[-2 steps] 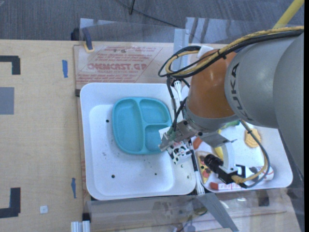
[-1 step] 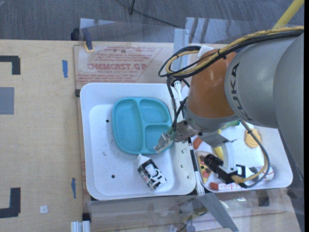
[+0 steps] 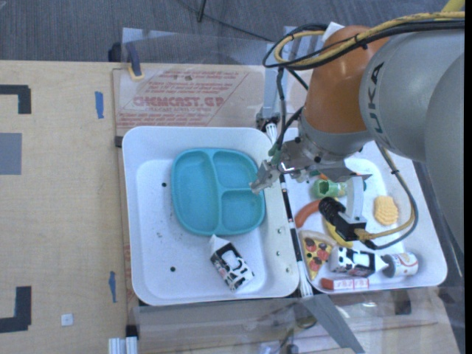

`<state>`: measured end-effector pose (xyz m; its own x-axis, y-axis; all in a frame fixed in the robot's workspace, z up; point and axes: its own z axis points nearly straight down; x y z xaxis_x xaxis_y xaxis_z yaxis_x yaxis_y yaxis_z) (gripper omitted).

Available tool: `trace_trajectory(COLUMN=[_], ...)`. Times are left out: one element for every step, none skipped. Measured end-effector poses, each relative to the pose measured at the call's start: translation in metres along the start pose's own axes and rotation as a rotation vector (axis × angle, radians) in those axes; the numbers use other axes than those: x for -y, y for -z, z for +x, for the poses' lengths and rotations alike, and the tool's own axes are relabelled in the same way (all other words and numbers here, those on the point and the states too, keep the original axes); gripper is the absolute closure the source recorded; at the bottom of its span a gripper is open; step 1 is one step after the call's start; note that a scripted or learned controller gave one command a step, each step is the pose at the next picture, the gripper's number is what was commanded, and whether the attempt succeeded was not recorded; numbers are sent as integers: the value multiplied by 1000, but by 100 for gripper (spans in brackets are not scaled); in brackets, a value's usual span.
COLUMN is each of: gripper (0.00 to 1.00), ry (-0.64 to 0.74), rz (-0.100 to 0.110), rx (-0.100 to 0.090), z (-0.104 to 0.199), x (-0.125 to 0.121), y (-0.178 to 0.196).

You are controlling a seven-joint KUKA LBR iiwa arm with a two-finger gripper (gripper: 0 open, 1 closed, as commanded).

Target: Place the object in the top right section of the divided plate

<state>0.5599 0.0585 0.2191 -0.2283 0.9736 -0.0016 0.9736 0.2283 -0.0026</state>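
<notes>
Pizza slice (image 3: 317, 250) and yellow corn (image 3: 385, 210) share right bin (image 3: 431, 260).

Two white bins (image 3: 147, 198), one teal divided plate (image 3: 214, 190), two cow-print cartons (image 3: 232, 265), one pizza slice (image 3: 317, 251), one corn cob (image 3: 385, 210).

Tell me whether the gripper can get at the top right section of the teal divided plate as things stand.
Probably yes. The gripper hovers at the right edge of the teal divided plate in the left white bin, and nothing lies in that section; the black-and-white carton sits below the plate.

Robotics lab, KUKA arm (image 3: 413, 87), bench bins (image 3: 147, 220)
</notes>
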Motion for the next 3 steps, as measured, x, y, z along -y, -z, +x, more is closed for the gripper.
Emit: trace_trajectory(gripper=[0,100,100], ry=[75,77,-85], rz=[6,9,0], rx=[-3,-2,0], z=[-3,-2,-76], x=[20,20,22], y=[-37,-28,-25])
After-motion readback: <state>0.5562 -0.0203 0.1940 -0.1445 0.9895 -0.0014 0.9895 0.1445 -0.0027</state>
